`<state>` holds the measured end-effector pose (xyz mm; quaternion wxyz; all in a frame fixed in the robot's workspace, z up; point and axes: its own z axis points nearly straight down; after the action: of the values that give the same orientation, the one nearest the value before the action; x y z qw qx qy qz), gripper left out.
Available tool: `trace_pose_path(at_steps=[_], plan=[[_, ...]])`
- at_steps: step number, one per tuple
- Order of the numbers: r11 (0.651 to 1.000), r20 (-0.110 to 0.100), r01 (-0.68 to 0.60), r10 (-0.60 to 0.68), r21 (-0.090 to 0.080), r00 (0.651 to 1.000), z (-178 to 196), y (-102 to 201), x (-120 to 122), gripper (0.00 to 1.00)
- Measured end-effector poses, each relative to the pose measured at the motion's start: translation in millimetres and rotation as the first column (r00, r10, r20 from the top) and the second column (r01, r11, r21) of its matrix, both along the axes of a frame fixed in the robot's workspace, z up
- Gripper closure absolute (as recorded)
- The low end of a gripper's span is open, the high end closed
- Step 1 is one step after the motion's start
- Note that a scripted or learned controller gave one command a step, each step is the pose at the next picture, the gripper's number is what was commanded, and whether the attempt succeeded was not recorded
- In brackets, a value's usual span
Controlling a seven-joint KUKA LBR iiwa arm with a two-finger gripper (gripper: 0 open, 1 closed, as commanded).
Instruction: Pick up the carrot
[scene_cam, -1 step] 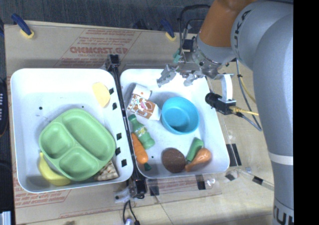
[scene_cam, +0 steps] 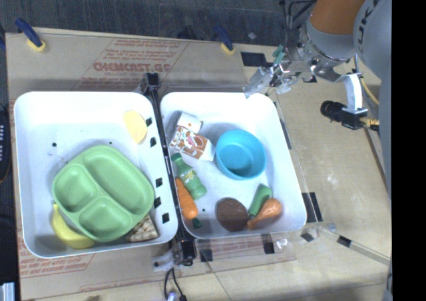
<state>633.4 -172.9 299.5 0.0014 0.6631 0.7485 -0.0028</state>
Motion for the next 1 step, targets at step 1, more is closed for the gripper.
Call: trace_pose_path(at_steps=[1], plan=[[1.000, -0.006, 0.012, -0.012, 0.001, 1.000, -40.3, -38.3, 16.9, 0.00]])
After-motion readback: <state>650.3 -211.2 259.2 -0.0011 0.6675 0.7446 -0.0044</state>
